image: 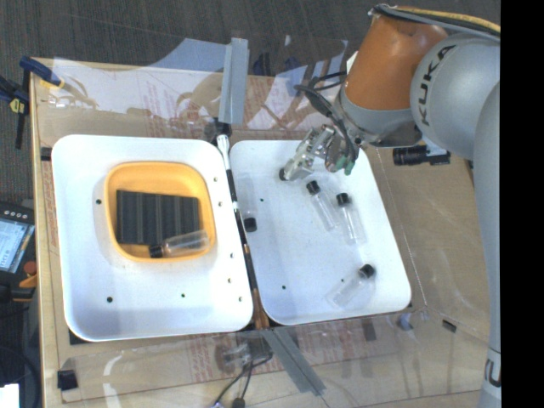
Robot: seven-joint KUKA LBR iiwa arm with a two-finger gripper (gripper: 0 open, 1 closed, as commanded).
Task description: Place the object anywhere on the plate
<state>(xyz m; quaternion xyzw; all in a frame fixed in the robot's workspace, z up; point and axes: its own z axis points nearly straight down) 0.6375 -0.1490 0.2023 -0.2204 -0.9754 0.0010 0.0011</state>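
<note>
While gripper (pixel 293 170) is held low over right bin (pixel 280 300), finger state cannot be told. One vial (pixel 180 244) already laid on yellow plate (pixel 157 177); three vials (pixel 321 204) left in right bin. Clear, round vials judged likely to be rolled or slipped from grasp.

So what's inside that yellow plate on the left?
The yellow plate holds a dark ribbed insert, and one clear tube with a black cap lies across its near edge. Whatever is under the insert is covered.

robot lab: kuka arm (pixel 450 83), two white bins (pixel 76 304) on a bench
</note>
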